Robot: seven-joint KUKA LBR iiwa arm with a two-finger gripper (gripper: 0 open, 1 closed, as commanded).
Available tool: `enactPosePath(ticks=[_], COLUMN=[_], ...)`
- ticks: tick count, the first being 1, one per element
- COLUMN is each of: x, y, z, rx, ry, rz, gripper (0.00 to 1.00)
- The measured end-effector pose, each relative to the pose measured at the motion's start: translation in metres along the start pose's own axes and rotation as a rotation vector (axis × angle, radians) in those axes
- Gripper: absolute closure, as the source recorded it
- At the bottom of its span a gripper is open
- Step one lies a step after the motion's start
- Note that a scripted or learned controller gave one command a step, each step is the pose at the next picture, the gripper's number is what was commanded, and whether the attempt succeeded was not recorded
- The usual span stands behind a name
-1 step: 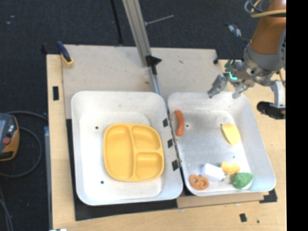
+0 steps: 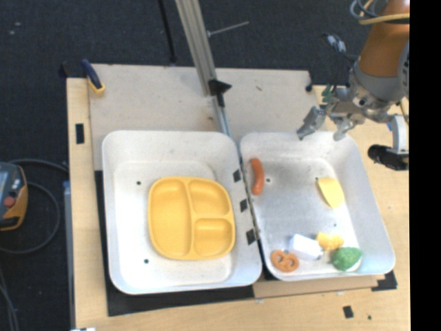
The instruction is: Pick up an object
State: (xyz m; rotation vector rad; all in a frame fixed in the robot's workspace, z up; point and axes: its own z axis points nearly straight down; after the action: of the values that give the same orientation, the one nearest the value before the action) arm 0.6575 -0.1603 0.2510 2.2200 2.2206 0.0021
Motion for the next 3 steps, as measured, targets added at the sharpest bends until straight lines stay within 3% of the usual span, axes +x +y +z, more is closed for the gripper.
enactPosePath(ticks=[2,3], x=[0.006,0.005], y=[-0.007,-0.007], z=[0.124,0.151], rx=[0.006,0.003], ry=[-0.001,-0.002], rz=[0.002,0.003], gripper=[0.0,0.0])
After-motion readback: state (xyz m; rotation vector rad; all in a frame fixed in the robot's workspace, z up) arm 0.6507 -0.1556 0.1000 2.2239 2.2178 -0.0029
